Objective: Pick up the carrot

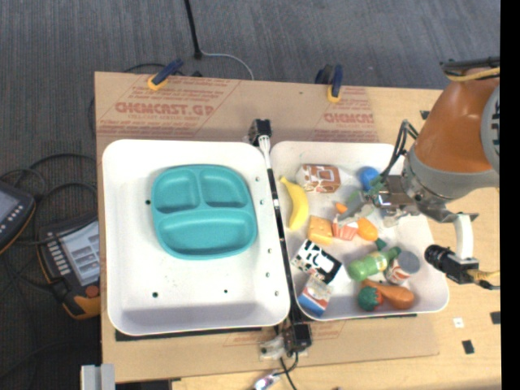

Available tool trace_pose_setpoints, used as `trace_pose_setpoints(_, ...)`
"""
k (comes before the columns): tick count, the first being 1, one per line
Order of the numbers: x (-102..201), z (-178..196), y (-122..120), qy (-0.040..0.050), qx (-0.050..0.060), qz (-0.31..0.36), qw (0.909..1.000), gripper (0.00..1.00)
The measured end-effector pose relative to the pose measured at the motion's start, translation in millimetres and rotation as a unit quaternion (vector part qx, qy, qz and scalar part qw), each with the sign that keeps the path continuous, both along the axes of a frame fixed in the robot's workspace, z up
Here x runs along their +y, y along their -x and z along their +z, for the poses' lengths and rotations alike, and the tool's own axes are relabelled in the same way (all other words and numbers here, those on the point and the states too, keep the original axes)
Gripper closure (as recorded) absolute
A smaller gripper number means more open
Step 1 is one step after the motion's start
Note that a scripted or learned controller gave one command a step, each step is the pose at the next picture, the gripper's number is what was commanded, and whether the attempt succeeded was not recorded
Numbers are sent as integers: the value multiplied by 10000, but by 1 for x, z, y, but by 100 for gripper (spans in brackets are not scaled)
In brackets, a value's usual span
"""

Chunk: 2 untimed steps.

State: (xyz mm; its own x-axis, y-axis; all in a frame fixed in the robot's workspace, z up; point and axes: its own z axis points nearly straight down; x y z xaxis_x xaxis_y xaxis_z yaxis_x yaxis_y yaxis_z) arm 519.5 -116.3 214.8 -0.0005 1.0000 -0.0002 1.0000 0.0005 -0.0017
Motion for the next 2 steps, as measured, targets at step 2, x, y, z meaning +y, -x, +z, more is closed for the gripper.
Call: trace_pose_setpoints(2, 15, -125, -85, 8, -36, 3, 10000, 0)
